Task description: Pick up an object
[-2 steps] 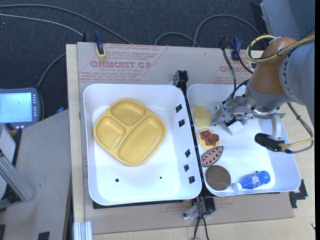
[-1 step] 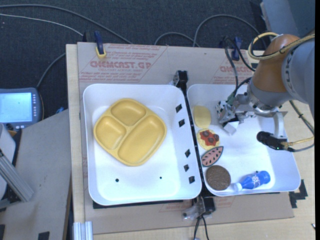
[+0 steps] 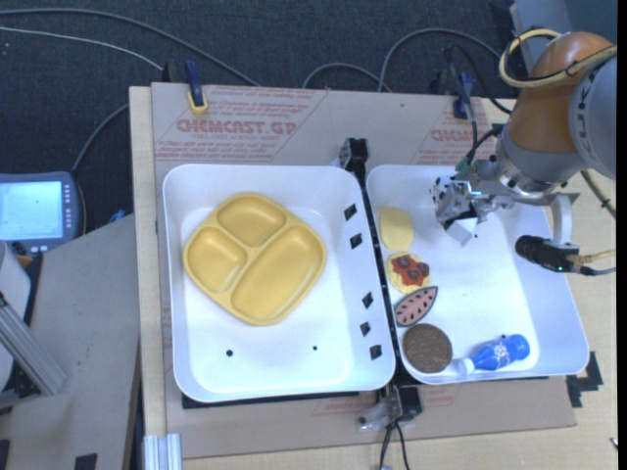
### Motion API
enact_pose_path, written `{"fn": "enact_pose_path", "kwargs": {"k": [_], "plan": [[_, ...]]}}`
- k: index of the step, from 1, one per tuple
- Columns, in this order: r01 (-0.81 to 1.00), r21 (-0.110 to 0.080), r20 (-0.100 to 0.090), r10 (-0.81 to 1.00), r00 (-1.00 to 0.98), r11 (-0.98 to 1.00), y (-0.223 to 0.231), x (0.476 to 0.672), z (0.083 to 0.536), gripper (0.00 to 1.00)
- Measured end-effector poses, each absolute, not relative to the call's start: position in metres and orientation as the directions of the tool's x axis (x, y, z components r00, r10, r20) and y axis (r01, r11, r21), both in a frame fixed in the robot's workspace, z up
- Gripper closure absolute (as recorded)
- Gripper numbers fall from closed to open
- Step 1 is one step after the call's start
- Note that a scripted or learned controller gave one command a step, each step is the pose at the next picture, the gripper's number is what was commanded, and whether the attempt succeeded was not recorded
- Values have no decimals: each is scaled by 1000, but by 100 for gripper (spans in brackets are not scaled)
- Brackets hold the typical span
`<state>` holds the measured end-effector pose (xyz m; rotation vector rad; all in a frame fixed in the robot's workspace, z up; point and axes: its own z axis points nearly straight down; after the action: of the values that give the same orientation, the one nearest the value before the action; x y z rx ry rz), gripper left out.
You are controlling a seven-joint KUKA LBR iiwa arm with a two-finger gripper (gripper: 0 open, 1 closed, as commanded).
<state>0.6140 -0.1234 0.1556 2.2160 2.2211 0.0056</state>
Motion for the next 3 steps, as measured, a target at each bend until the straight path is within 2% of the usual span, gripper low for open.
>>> {"fn": "enact_pose_path", "kwargs": {"k": [1, 2, 3], "plan": [[1000, 6, -1, 1000, -2, 2, -123, 616, 206, 100], [1000, -3, 3, 1000, -5, 5, -81, 596, 215, 100], [1000, -4, 3, 1000, -5, 5, -36, 578, 226, 100]]}}
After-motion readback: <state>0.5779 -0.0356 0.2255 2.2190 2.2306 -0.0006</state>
